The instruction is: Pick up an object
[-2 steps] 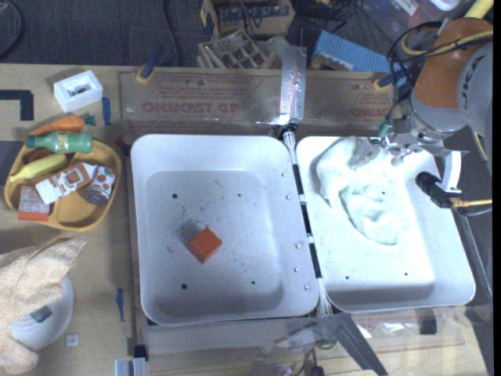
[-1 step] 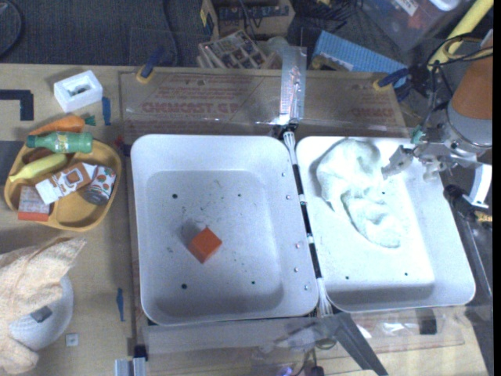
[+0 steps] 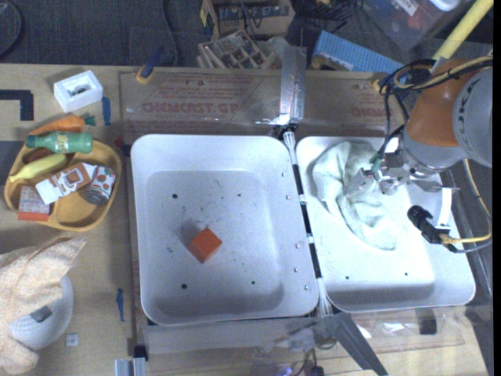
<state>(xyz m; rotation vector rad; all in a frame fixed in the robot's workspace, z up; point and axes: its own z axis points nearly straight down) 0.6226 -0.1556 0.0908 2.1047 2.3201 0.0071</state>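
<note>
Bench (image 3: pixel 94 84): two white bins side by side. Left bin (image 3: pixel 156 163), right bin (image 3: pixel 454 288), touching along the centre seam.

Arm (image 3: pixel 458 116) enters over the right bin's far right corner, orange band up top, wrist angled down and left into the bin. Black cables loop around the wrist, a yellow one trails off past the bin's right edge.

White cloth (image 3: pixel 352 194) is crumpled in the right bin, spread from the far left corner toward the middle. Gripper (image 3: pixel 374 180) sits down on the cloth's right part, in contact with it. Can't tell how the jaws stand; cloth folds and wrist hardware hide them.

Yellow bowl (image 3: pixel 78 218) near the bench's left edge, well apart from both bins, full of toy food and packets.

Orange block (image 3: pixel 206 244) is in the left bin, roughly mid-floor, slightly toward the near edge, nothing touching it.
</note>
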